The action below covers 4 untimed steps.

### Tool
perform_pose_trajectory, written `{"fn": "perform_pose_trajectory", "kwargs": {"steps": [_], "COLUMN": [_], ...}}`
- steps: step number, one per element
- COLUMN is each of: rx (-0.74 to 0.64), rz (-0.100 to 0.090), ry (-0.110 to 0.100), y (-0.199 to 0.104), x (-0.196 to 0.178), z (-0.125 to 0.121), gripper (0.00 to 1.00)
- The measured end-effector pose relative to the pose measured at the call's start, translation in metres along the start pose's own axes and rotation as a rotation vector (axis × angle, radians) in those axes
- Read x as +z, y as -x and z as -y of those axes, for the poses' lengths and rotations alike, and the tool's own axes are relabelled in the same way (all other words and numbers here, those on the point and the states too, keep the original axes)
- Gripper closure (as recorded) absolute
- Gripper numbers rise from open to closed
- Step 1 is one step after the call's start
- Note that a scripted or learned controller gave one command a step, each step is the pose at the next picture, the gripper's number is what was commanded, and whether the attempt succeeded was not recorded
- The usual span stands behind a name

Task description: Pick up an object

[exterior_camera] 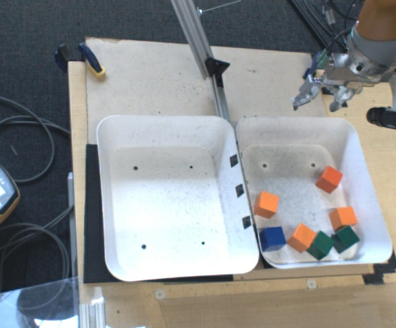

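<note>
My gripper point(321, 101) hangs above the bench just behind the far rim of the right bin point(358, 156), fingers spread apart with nothing between them. Several small blocks lie in the right bin: an orange-red cube point(329, 179) near the right wall, an orange cube point(267, 203) near the middle divider, an orange cube point(343, 217) at the right, another orange cube point(301, 238), a blue cube point(273, 238), and two dark green blocks point(319, 245) point(347, 238) along the near wall.
The left bin point(115, 183) sits beside the right one. A metal pole point(194, 29) slants up from a clamp behind the bins. A yellow-and-blue clamp point(91, 59) sits at the bench's far left corner. Cables lie on the floor.
</note>
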State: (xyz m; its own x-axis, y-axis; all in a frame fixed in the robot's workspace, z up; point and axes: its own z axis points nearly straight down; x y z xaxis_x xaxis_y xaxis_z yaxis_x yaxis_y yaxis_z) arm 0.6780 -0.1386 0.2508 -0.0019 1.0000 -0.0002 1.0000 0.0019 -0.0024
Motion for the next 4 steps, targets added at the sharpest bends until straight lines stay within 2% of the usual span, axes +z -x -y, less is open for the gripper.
{"fn": "perform_pose_trajectory", "kwargs": {"steps": [1,2,3,4], "rx": [0.005,0.002,-0.006,0.002], "rz": [-0.002,0.0,-0.005,-0.002], "ry": [-0.007,0.005,0.001,0.001], "y": [0.043,0.041,-0.045,-0.04], "x": [0.117,0.1,0.068,0.07], "z": [0.024,0.02,0.063,0.063], "gripper": [0.0,1.0,1.0,0.0]}}
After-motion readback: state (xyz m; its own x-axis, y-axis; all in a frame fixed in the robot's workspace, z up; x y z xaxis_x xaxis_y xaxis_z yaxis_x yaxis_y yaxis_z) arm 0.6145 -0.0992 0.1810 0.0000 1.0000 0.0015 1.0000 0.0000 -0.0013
